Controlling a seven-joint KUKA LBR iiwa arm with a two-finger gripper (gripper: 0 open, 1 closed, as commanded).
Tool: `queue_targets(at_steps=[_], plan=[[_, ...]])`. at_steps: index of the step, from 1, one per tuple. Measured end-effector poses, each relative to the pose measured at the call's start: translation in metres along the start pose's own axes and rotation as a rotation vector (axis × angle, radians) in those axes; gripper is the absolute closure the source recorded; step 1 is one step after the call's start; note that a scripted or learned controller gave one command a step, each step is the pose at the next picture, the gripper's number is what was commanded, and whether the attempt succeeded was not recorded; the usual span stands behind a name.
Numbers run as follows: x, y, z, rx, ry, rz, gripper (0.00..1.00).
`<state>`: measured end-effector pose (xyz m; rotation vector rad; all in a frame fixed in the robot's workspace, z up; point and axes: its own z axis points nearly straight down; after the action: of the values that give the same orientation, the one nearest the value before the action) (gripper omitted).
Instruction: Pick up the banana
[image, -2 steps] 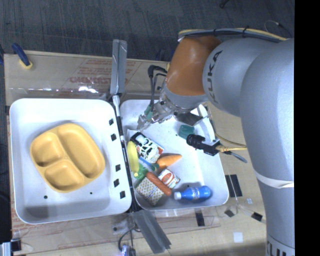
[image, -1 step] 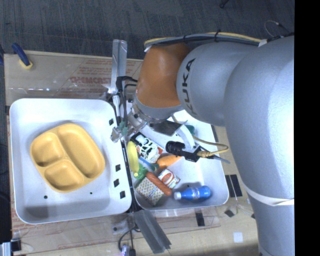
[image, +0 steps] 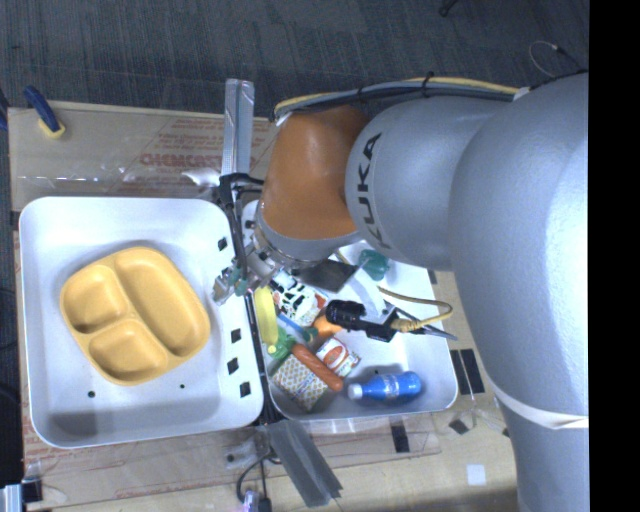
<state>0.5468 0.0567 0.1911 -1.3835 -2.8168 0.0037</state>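
The pincer hung low over the ridge where the two white bins meet, directly under the orange band of the arm. It was not possible to tell whether it was spread or pressed together, because the wrist covered most of it. The banana lay just beside the pincer, a little below it and to its right in the view, inside the right bin. It stretched along that bin's left wall, and whether it touched the pincer I could not tell. Further to the right of the pincer, past the banana, there was a black-and-white patterned thing, and lower down an orange carrot-like thing lay beside a small red and white can. A woven box sat below the banana, well under the pincer, and a blue bottle lay far to the lower right of it. A teal thing showed to the right of the pincer, at the edge of the arm. To the left of the pincer, well apart from it, a yellow divided plate rested in the left bin
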Motion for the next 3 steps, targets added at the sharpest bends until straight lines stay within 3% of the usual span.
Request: queue_targets(at_steps=[1,2,3], plan=[[0.115,0.011,0.084,-0.001,-0.001,-0.01,0.0],[0.113,0.011,0.074,0.0,-0.001,-0.011,1.0],[0.11,0.083,0.02,-0.002,-0.002,0.186,1.0]])
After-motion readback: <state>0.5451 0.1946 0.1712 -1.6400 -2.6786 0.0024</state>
